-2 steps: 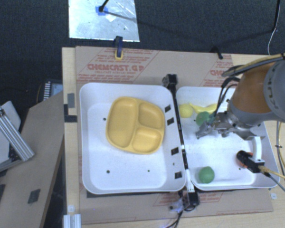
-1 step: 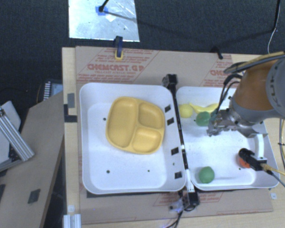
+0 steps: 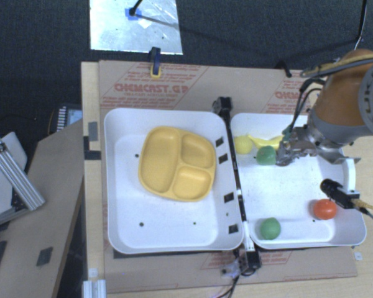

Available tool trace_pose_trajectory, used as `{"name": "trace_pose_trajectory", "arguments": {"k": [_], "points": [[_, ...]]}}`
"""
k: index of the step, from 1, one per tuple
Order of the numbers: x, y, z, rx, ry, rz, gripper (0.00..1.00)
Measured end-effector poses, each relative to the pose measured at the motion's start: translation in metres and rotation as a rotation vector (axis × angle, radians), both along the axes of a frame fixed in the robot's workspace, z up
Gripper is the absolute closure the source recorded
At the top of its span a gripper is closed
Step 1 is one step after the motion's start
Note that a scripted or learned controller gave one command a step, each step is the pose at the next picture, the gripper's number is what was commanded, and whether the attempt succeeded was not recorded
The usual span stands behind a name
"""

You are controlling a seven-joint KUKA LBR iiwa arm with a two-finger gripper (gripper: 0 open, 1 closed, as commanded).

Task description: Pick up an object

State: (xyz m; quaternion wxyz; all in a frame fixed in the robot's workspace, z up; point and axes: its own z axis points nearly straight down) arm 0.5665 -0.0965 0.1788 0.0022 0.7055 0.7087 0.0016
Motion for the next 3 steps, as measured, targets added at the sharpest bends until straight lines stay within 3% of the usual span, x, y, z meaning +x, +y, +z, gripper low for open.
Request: {"name": "trace_pose_trajectory", "arguments": {"k": [1, 3], "points": [[0.002, 0.000, 0.054, 0.000, -0.002, 0.000, 1.00], [0.030, 0.091, 0.067, 0.002, 0.002, 0.004, 1.00]]}}
